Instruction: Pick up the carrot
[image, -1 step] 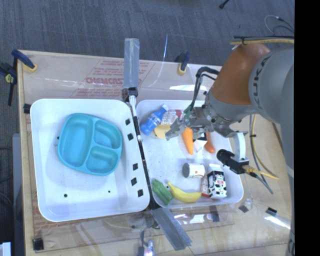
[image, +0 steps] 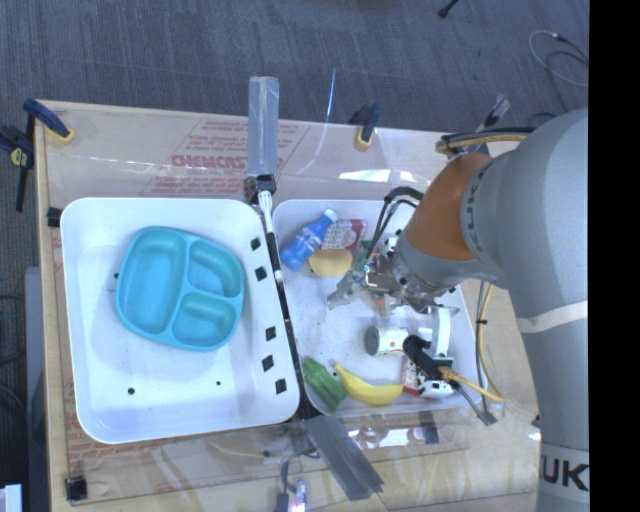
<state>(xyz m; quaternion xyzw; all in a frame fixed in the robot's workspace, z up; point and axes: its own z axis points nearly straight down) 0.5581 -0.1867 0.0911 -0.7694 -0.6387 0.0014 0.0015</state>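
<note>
Carrot seems to be the small reddish-orange piece in the near right part of the shallow white right bin, touching the right end of the banana. It is mostly covered by the robot's wrist parts, so this is not certain. The grey arm with the orange band reaches over the right bin's right wall and covers much of that side. The shallow white left bin stands just beside the right bin, their walls touching. It holds a light blue plastic tray with three compartments, lying flat, well apart from the right bin's contents. The two-finger gripper hangs over the middle of the right bin; I cannot tell whether it is spread or pressed together, and nothing is seen held in it. A yellow curved banana lies along the right bin's near wall. A blue plastic bottle with a white cap lies tilted in the right bin's far left corner. A green rounded vegetable sits in its near left corner, touching the banana's left end. A pale yellow rounded fruit rests just beside the bottle, and a small red and white packet lies against the right bin's far wall.
</note>
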